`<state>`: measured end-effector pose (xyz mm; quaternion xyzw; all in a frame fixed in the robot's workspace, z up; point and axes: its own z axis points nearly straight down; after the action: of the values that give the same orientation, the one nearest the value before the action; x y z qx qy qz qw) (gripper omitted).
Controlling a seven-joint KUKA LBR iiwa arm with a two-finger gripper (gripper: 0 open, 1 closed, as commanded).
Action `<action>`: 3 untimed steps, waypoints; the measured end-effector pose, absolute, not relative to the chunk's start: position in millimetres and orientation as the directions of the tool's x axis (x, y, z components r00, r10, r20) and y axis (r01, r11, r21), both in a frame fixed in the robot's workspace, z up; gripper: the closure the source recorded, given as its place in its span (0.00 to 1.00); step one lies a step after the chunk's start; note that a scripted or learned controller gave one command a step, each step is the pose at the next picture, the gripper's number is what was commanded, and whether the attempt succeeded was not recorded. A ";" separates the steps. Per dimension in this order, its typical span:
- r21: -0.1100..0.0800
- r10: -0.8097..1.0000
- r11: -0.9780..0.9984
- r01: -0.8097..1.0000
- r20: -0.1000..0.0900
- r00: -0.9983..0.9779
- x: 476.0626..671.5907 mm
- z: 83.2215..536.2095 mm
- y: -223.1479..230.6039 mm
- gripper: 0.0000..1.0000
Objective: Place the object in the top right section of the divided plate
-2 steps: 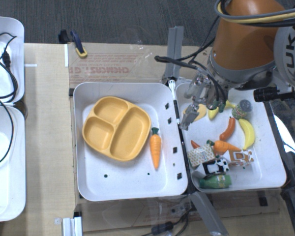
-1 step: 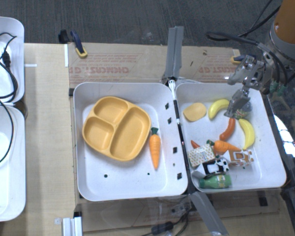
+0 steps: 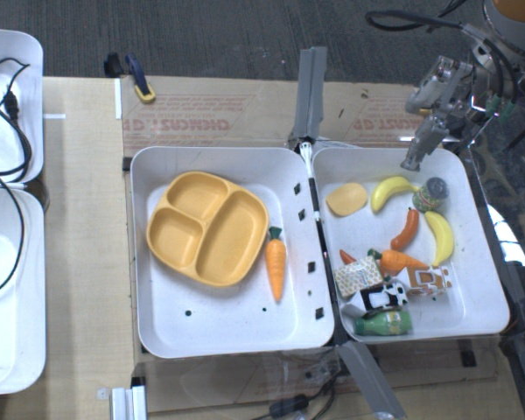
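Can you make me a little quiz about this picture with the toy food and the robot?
1. True or false: the yellow divided plate sits in the left bin.
2. What lies right beside the plate in that bin? A) a carrot B) a banana C) a green bottle
3. Fill in the word: the gripper hangs over the far edge of the ____ bin, with nothing between its fingers.

Key
1. True.
2. A: the carrot lies along the plate's right side. The two bananas and the green bottle are in the other bin.
3. Right: it is above the right bin, near the upper banana.
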<state>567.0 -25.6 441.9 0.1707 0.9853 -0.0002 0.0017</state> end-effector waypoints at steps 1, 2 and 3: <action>0.000 0.362 0.932 0.362 -0.003 -0.932 628.3 441.3 -43.7 0.00; 0.000 0.313 0.950 0.313 -0.004 -0.950 649.9 441.5 -87.7 0.00; 0.000 0.307 0.952 0.307 -0.004 -0.952 653.5 441.7 -124.1 0.00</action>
<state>653.5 -124.1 441.7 0.1556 0.9878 -0.0004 0.0021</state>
